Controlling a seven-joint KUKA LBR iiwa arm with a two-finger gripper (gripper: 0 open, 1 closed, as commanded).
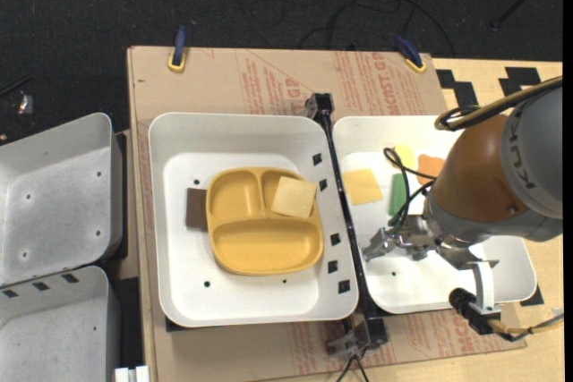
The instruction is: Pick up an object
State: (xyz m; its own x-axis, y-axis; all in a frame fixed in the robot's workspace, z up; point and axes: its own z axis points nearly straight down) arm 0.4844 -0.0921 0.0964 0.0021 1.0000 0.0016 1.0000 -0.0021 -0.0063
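While your gripper hangs low in the right bin, near the divider, you have nothing between its fingers, and from this angle I cannot tell whether they stand apart or together. Your nearest candidates are the yellow square and the green stick, both just up the bin from the gripper; an orange piece lies further back. I judge the stick the better choice: come down with the fingers across its narrow width, since the square lies flat and offers little to pinch. Mind the divider and its black clips close on your left. Open floor lies toward the bin's near edge. The tray and beige block sit in the left bin, well apart.
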